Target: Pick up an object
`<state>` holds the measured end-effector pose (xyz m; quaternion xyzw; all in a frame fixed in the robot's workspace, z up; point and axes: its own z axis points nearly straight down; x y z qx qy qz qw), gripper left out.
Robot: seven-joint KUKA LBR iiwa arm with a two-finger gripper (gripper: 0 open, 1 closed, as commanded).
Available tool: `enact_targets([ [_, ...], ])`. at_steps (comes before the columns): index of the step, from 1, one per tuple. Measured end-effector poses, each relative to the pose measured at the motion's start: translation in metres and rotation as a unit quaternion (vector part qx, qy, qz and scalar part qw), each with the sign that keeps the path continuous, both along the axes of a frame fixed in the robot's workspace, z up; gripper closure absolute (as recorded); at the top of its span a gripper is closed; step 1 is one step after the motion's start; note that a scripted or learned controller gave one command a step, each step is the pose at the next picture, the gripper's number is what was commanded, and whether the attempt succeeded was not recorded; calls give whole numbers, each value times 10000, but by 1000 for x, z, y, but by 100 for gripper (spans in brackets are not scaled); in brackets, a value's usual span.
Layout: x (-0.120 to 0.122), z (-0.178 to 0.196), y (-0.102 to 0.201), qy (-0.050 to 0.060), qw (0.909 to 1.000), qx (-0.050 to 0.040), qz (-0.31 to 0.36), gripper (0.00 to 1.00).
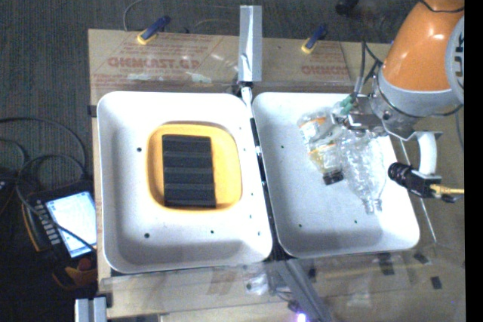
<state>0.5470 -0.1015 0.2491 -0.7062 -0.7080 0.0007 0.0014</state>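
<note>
The right bin (302,215) holds a crumpled clear plastic bottle (362,168) lying lengthwise toward the right wall. A clear packet with orange and white contents (320,133) lies to its left, and a small black piece (333,177) sits just below the packet. My gripper (361,119) is low over the upper right part of this bin, right at the top end of the bottle and beside the packet. Clear plastic and the wrist hide the gripper's tip, so I cannot say whether anything is held.
In the left bin (121,222) a yellow tray (155,162) carries a black ridged block (189,170). A metal post (250,41) stands at the back between the bins. Blue clamps (153,29) hold the backboard.
</note>
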Motion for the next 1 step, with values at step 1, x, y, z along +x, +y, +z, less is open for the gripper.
enact_targets([
  [1,-20,64,6,-12,9999,-4,120,0],
])
